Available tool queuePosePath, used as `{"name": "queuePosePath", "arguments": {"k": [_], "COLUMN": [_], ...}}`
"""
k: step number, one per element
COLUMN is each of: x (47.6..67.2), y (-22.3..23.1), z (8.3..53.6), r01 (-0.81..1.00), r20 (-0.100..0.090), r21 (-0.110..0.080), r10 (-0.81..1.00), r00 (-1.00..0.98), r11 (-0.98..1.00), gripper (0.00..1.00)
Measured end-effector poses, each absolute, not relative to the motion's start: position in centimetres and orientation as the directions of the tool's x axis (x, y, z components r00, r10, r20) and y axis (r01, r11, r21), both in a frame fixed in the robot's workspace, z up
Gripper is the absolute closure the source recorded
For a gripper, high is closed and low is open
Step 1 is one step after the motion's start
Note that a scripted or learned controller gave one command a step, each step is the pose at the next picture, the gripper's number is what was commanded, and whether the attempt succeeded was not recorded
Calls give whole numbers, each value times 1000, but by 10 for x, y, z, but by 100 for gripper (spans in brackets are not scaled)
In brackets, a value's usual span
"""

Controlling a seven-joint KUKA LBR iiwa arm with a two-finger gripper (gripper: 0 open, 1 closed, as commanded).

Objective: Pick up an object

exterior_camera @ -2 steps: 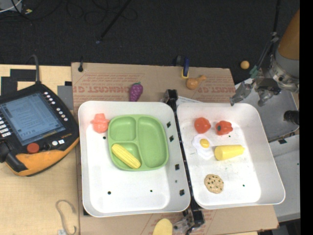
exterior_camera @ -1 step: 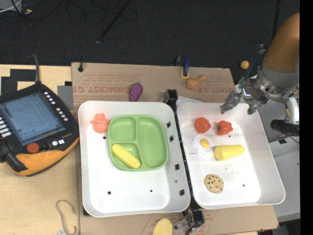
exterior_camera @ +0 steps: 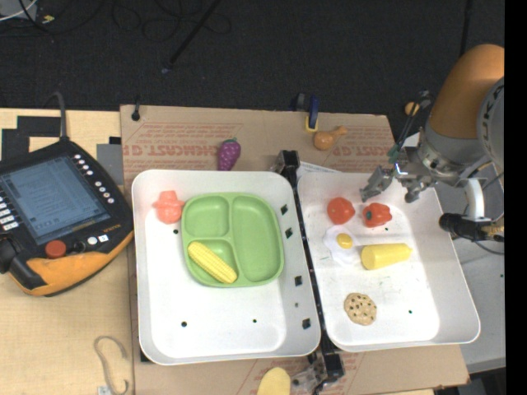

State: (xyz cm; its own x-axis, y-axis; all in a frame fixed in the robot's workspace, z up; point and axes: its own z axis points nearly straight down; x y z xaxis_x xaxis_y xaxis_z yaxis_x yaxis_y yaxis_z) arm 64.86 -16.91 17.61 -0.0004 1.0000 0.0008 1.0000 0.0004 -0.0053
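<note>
I'm counting right bin (exterior_camera: 461,303): 5 items | left bin (exterior_camera: 156,319): 1 tray (exterior_camera: 247,237), 1 corn (exterior_camera: 212,262) | tool (exterior_camera: 394,183) hovering released, grasping nothing

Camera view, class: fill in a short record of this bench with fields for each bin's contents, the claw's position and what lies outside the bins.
left bin: green divided plate holding a corn cob; pink toy beside the plate
right bin: tomato, red pepper, fried egg, yellow block, cookie
claw: over the right bin's far edge, above the red pepper, holding nothing
outside bins: purple grapes, orange toy, tablet controller
</note>
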Motion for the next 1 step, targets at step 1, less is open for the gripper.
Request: {"name": "queuePosePath", "arguments": {"k": [1], "x": [650], "y": [-161], "z": [128], "r01": [1000], "r20": [1], "r21": [-2], "r10": [1000], "r00": [1], "r11": [-1], "gripper": [0]}}
